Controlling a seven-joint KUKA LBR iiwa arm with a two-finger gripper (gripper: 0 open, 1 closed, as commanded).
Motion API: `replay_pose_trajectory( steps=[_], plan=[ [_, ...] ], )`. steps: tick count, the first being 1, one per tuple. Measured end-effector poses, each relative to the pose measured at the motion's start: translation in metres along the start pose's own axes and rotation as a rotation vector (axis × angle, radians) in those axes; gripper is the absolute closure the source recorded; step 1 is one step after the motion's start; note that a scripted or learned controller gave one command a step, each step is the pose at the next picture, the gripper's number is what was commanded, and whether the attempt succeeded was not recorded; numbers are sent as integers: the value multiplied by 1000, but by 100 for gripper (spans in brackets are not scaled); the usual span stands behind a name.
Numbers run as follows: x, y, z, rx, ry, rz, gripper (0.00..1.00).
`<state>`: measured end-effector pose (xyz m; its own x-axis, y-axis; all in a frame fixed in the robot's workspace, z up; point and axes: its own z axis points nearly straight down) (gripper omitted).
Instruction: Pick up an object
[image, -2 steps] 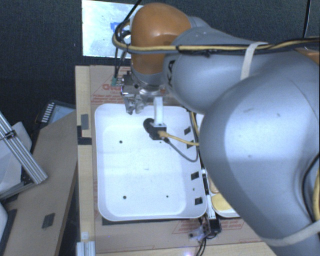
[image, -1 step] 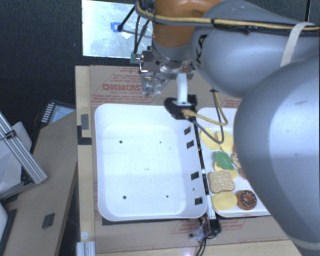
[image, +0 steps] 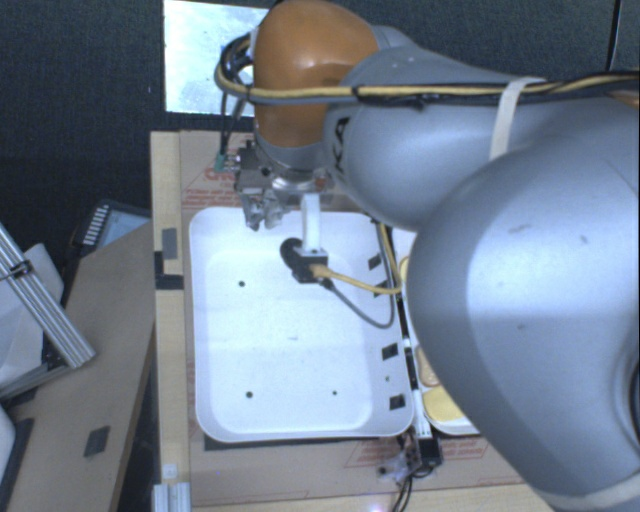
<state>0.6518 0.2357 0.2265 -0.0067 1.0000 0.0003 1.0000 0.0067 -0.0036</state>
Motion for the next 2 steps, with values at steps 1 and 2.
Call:
replay_pose_trajectory(
  steps=[1, 2],
  plan=[
    [-1, 17, -80, -10, 2, 1, 100],
    [-1, 17, -86, -6, 0, -2, 100]
  ],
)
